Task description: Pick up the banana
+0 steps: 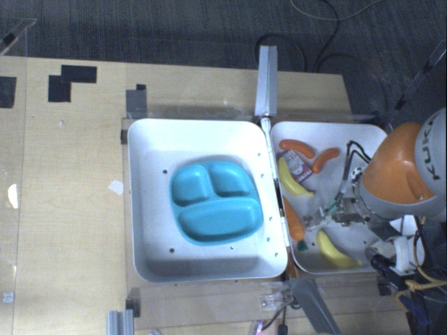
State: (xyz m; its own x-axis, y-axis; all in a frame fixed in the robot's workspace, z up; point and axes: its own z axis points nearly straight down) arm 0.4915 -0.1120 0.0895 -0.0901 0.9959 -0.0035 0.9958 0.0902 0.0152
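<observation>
Pale wooden bench (70, 208) under the camera, dark carpet beyond it with loose cables, and two white bins side by side on top. Over on the left bin (147, 187) sits a blue divided tray (215, 202), three compartments, lying flat in the middle. Now to the right bin (363, 132), where the action is: the grey arm with its orange band (394, 173) reaches in from the right, and the gripper (334, 211) is down low among the food. How it is set, I cannot tell; the tip is small and dark against the clutter. Nothing visibly gripped from here.

Two bananas in this bin! One banana (334, 250), yellow and curved, lies near the front wall, just below the gripper. A second banana (290, 179) rests along the left wall, partly covered by a small red-labelled packet (298, 165). Two orange sausages (311, 153) lie toward the back, and a carrot (294, 223) lies by the left wall, beside the gripper.
</observation>
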